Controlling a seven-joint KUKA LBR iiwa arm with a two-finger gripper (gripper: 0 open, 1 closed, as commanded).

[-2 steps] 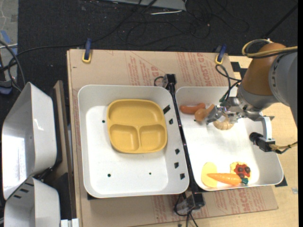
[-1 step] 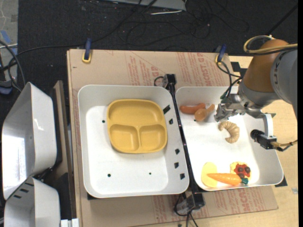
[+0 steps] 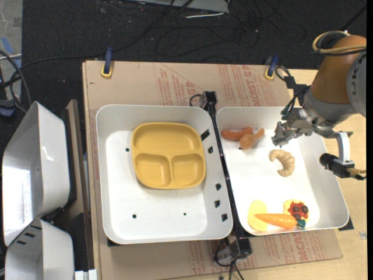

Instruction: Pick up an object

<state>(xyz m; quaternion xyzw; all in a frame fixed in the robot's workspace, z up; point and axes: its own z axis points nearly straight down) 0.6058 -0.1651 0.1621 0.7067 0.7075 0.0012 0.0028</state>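
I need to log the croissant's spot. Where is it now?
The croissant lies mid-way in the right bin, just below the gripper and right of the sausage.

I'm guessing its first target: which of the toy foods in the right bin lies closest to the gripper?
The tan croissant, just below the gripper. The sausage lies farther left; the carrot sits at the bin's near edge.

The grey arm (image 3: pixel 341 80) reaches in from the right, its gripper (image 3: pixel 284 134) pointing down-left over the right bin
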